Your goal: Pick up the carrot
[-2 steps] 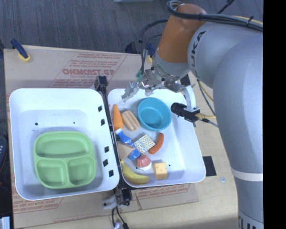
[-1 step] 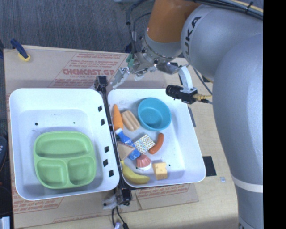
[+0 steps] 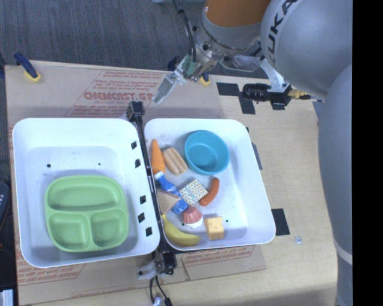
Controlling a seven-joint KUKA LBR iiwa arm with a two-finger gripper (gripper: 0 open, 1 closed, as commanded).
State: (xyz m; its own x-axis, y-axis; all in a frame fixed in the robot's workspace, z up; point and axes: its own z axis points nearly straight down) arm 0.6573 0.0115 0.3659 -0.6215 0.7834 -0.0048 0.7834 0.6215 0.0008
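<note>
My gripper [image 3: 166,89] above desk, behind bins, well apart from target; finger state: cannot tell. Carrot [image 3: 157,158] lies in right bin [image 3: 254,173], against left wall, bread roll [image 3: 174,161] just beside. Risk: wall blocks one finger; roll caught instead; carrot slips.

The arm [image 3: 317,42] is smooth, rounded grey, with part of its black maker's lettering visible on the casing. An orange band [image 3: 233,12] rings it above the wrist. Below that sit pale metal fittings and thin dark cables, ending in a slim, light-grey gripper [image 3: 163,94] with a green patch.
</note>
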